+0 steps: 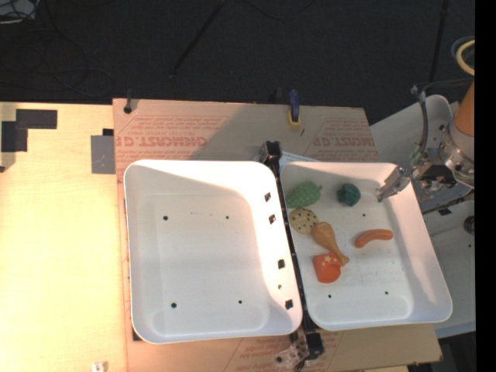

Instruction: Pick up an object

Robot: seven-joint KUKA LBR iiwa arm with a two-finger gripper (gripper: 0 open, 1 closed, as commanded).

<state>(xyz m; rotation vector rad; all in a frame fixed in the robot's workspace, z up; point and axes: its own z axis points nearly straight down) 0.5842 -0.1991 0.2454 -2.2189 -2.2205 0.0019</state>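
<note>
Seen from the camera above the bench, two shallow white bins sit side by side on a sheet of printed cardboard (pixel 232 130); the left bin (pixel 155 316) shows bare floor with a few small dark holes, while the right bin (pixel 411 301) holds all the objects; taking the black divider clips (pixel 280 239) between the bins as the landmark, a light green bumpy toy (pixel 304 194) lies just right of them toward the far side, with a speckled cookie-like disc (pixel 302 221) close beside it on the near side; a tan drumstick-shaped piece (pixel 328 240) slants away from the disc, its lower end touching a red pepper-like piece (pixel 328 268); farther right of the clips sit a dark green round lump (pixel 349 194) and, nearer the camera, an orange-red sausage (pixel 373 238), each apart from the rest; the arm (pixel 465 115) enters at the right edge, its wrist hanging over the right bin's far right rim; the gripper (pixel 391 184) points down and left toward the dark green round lump without touching it; nothing sits between the fingers, though how wide they stand cannot be told; a blue-handled clamp (pixel 294 108) grips the cardboard's far edge, and cables trail across the dark floor beyond.
</note>
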